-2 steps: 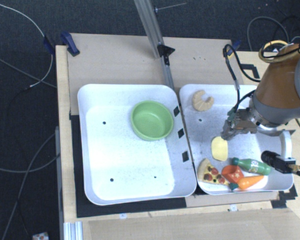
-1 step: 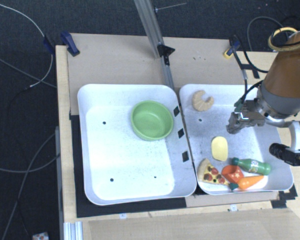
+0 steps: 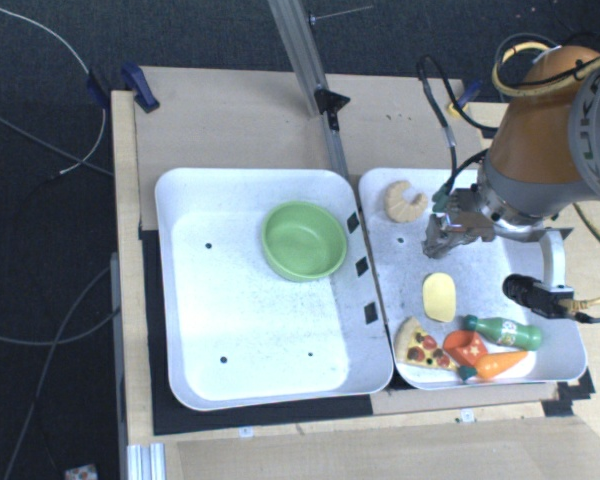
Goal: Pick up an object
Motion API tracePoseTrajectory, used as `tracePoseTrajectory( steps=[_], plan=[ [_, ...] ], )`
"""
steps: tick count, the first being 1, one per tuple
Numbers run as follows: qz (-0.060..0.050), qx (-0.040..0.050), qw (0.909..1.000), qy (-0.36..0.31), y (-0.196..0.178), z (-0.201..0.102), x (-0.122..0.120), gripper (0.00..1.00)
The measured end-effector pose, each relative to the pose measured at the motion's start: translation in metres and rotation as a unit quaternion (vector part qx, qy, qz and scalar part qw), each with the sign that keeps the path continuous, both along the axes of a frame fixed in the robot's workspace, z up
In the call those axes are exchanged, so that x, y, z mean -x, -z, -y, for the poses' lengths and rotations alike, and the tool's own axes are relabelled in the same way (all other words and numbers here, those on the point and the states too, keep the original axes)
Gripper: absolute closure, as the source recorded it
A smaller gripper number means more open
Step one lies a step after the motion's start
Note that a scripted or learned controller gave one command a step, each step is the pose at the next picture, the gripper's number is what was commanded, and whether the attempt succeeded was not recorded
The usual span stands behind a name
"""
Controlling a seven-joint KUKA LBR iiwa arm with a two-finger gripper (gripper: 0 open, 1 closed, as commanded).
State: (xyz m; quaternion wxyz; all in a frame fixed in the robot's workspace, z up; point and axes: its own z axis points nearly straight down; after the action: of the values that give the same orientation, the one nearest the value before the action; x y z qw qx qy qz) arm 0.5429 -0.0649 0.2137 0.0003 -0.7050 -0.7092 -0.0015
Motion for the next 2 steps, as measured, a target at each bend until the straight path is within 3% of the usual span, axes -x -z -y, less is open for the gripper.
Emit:
tracePoseTrajectory(
  steps=[2],
  plan=[
    [-0.001, -0.0005, 1.0000, 0.000, -0.024, -0.103, -0.022, 1.00]
  ],
)
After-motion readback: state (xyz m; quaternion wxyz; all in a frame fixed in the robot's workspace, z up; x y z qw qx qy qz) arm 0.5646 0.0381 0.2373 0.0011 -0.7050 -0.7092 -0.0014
